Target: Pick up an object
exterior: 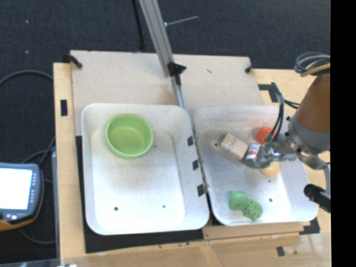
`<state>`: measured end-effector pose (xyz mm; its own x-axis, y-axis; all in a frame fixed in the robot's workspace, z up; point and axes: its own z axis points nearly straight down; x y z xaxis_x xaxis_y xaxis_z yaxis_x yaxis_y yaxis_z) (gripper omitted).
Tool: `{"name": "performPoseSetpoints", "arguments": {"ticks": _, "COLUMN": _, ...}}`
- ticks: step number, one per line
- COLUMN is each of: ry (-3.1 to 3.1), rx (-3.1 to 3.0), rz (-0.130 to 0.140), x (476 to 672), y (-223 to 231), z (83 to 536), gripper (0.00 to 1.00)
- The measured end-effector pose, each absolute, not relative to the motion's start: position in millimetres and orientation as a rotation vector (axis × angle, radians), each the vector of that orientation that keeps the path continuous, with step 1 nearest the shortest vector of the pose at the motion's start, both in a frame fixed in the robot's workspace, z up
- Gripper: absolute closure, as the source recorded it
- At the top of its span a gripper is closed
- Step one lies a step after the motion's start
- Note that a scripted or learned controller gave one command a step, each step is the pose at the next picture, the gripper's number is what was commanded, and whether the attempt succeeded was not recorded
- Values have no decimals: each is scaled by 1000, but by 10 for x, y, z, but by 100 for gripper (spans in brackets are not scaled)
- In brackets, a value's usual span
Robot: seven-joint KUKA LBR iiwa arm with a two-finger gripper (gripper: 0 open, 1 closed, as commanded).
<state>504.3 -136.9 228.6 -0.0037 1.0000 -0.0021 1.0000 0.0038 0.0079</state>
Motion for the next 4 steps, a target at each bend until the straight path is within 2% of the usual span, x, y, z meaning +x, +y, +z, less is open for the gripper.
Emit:
{"name": "performPoseSetpoints", "arguments": {"ticks": 2, "ry": 2229, "rx": 2214, "rz": 3, "x": 5421, "y": -569, "z": 2281, "gripper": 100}}
{"name": "performPoseSetpoints", "arguments": {"ticks": 4, "ry": 2229, "rx": 2213, "rz": 3, "x": 5897, "y": 290, "z": 2196, "gripper": 100}}
